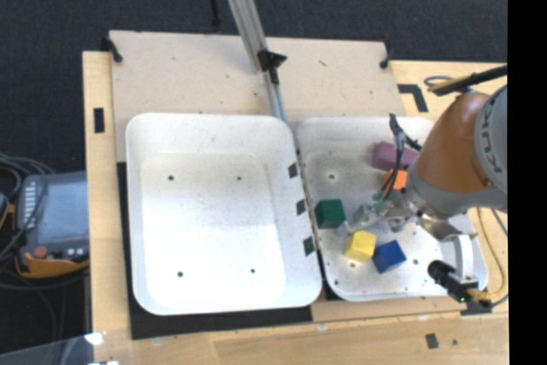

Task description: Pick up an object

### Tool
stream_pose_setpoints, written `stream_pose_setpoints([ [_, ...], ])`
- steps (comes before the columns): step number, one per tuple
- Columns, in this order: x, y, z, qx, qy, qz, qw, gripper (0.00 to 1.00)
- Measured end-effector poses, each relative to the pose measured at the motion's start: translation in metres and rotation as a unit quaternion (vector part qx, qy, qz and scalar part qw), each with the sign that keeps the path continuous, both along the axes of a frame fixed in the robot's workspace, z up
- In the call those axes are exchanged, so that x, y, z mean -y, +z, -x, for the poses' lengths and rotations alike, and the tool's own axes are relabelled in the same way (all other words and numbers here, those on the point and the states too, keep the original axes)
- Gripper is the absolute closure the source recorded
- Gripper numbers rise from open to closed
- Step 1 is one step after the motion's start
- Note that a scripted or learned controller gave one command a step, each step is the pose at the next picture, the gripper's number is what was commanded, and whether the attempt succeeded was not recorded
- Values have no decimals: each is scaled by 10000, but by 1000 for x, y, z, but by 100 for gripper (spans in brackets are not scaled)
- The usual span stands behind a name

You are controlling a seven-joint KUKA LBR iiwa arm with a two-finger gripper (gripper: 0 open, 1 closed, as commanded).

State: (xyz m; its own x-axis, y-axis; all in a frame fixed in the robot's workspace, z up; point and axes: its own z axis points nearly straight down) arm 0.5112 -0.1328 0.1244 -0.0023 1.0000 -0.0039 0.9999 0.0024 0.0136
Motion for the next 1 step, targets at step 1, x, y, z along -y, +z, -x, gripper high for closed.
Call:
stream_pose_setpoints([
  [1, 1, 6, 2, -36, -43, -9, 10000, 100],
])
